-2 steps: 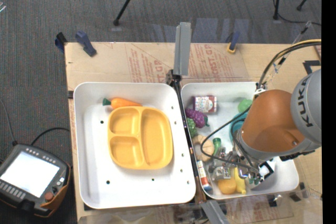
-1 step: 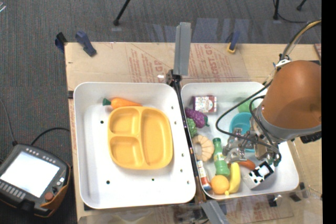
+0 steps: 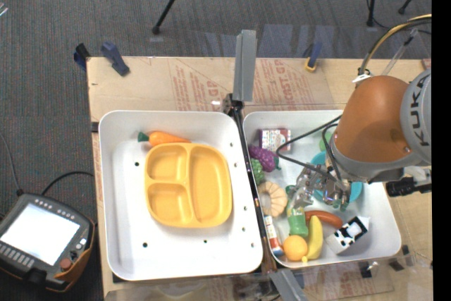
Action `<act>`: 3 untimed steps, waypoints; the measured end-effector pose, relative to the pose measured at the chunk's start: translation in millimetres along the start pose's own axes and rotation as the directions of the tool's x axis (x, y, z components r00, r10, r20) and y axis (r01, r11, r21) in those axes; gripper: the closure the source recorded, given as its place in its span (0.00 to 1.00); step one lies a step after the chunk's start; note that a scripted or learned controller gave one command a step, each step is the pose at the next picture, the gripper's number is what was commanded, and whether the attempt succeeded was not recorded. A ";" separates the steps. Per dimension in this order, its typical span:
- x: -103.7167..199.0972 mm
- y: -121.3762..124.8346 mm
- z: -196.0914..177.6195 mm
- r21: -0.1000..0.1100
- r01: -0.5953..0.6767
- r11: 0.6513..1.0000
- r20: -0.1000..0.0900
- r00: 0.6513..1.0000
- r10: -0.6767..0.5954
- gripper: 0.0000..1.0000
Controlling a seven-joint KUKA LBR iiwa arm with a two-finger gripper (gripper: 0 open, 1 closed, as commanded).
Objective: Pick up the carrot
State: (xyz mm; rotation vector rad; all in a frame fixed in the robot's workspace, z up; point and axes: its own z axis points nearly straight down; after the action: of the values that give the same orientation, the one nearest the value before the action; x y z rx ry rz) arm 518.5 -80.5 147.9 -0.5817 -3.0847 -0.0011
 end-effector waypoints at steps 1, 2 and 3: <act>27.3 -40.7 -152.9 -0.003 -0.097 0.995 0.014 0.995 0.097 1.00; 4.7 -103.6 -292.3 -0.001 -0.061 0.998 0.017 0.998 0.061 1.00; 6.6 -103.3 -81.4 0.000 -0.013 1.000 -0.012 1.000 0.013 1.00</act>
State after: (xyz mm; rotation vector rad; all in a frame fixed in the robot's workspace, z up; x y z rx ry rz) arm 474.9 -174.4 229.2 -0.5995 -3.0695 -0.0043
